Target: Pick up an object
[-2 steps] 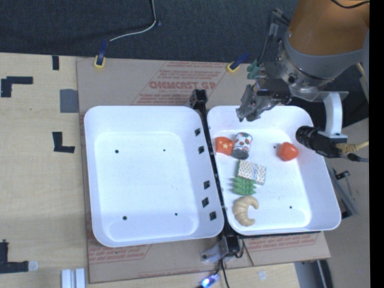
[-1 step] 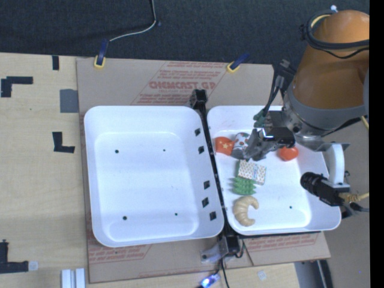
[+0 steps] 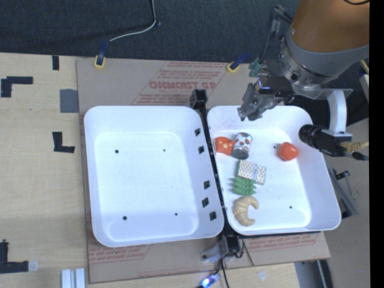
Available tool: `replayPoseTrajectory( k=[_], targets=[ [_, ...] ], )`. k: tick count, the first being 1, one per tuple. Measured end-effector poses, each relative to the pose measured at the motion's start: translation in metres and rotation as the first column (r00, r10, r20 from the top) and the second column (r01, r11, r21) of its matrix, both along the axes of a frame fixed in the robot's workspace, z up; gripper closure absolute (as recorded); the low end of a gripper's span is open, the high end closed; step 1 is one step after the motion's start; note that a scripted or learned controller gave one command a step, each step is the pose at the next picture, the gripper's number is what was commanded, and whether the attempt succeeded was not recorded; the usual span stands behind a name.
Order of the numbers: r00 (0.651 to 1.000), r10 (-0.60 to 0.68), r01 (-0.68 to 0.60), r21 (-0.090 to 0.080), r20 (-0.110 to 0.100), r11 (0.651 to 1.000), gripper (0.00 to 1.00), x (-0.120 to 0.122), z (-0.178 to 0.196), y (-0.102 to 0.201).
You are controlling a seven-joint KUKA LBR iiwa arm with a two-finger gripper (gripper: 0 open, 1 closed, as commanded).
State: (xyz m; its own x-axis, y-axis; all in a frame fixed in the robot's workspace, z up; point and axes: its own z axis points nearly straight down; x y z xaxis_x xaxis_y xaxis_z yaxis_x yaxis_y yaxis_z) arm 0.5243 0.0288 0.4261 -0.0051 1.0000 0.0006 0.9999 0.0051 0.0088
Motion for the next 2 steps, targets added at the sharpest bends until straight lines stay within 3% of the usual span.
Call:
replayPoseTrajectory(
  k=[1, 2],
  targets=[
    [1.000, -0.008, 0.008, -0.002, -0.018, 1.000, 1.00, -0.043, -0.063, -0.026],
    [1.000, 0.000, 0.000, 0.000, 0.002, 1.000, 1.00, -0.008, 0.035, 0.008]
  ],
)
